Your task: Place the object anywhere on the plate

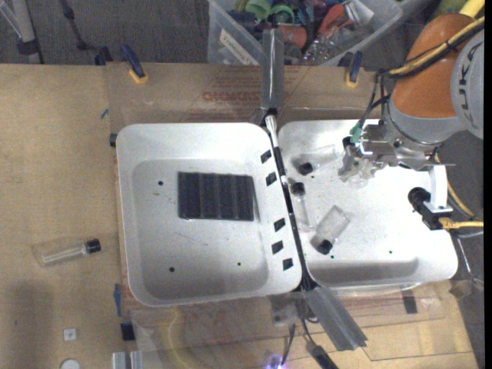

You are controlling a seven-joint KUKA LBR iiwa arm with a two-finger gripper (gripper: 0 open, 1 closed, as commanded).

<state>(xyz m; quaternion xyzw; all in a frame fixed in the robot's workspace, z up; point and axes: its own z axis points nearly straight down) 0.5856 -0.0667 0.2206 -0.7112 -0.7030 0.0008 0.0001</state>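
The arm (442, 68) reaches in from the right over the right bin (400, 260), its gripper (357, 164) hanging above the far part of that bin; whether it is clenched or released I cannot tell. A small clear vial with a black cap (329, 229) lies tilted on the floor of the right bin, nearer than the gripper and towards the divider. Another clear vial (317, 160) lies just left of the gripper. The dark ribbed plate (216, 196) sits flat in the middle of the left bin (146, 267). A third vial (68, 250) lies on the bench well left of both bins, and a tub of coloured toys (304, 10) stands on the far side.
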